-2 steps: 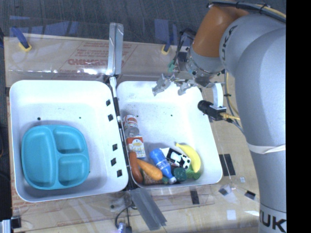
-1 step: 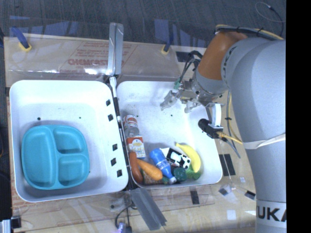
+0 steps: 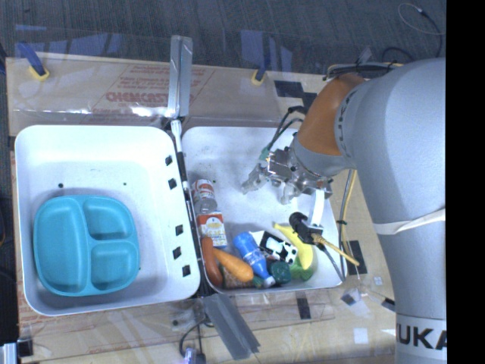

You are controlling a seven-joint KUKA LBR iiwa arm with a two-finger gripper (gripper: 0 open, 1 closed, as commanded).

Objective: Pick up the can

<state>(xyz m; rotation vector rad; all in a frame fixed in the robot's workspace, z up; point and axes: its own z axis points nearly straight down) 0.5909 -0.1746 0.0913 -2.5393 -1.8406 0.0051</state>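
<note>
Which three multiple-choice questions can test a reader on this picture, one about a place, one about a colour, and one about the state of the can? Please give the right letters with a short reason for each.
1. Where does the can lie?
A. In the right bin, beside its left wall
B. On the blue tray
C. On the bench outside both bins

2. What colour is the divided tray in the left bin?
A. Red
B. Light blue
C. Yellow

3. What is the state of the can?
A. Held up by the gripper
B. Lying in the bin, apart from the gripper
C. Standing on the tray

Answers:
1 A: the can rests against the left wall of the right bin.
2 B: the tray is plainly light blue.
3 B: the gripper hangs to the can's right, with bare bin floor between them.
</note>
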